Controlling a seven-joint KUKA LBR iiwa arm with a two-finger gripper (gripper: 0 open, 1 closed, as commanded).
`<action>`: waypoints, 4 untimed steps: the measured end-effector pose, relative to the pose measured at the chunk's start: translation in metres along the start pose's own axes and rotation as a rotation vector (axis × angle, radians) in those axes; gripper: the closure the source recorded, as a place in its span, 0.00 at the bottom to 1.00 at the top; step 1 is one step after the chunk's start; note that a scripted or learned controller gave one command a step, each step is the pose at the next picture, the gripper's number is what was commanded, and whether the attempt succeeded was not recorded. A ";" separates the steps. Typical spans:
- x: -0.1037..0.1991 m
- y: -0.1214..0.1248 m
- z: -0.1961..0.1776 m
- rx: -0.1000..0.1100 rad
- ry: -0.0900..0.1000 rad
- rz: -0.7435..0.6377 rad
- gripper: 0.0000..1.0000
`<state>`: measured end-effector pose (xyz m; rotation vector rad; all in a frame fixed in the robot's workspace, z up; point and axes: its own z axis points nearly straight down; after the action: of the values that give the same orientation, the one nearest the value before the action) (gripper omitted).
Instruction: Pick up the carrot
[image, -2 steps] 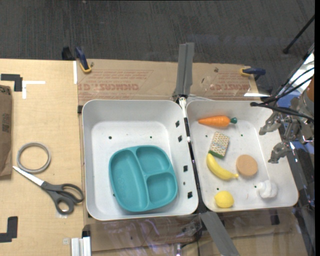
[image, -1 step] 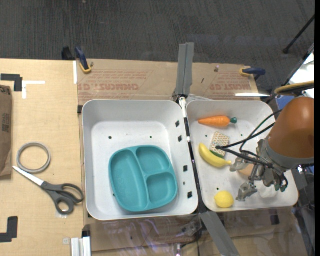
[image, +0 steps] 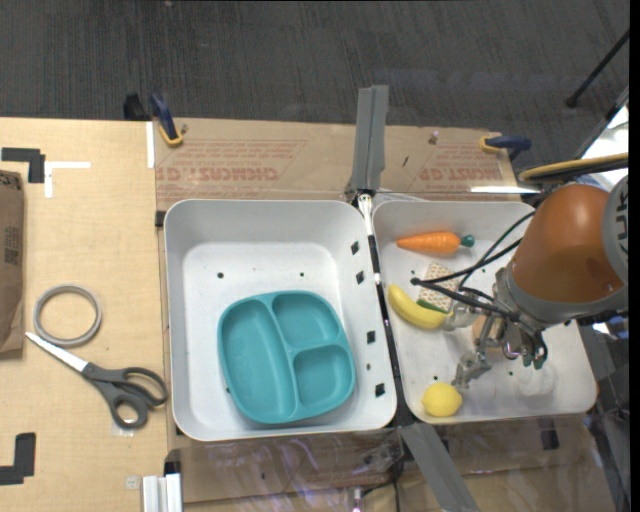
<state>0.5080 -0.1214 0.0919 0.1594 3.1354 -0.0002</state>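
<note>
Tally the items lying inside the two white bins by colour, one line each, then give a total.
Orange: 1, the carrot
Yellow: 2, the banana and the lemon
Teal: 1, the divided plate
Beige: 1, the cracker
Total: 5

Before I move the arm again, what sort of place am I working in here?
Most likely a robotics lab test bench rather than a kitchen: two white bins clamped over cardboard, toy food like the carrot and banana, plus scissors and a tape roll lying alongside.
</note>
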 end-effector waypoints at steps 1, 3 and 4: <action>-0.011 0.018 0.000 0.001 0.000 0.251 0.00; 0.034 0.045 -0.100 0.000 -0.001 -0.052 1.00; 0.038 0.090 -0.100 -0.001 0.001 -0.280 1.00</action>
<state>0.4790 -0.0279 0.1913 -0.2792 3.1276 0.0006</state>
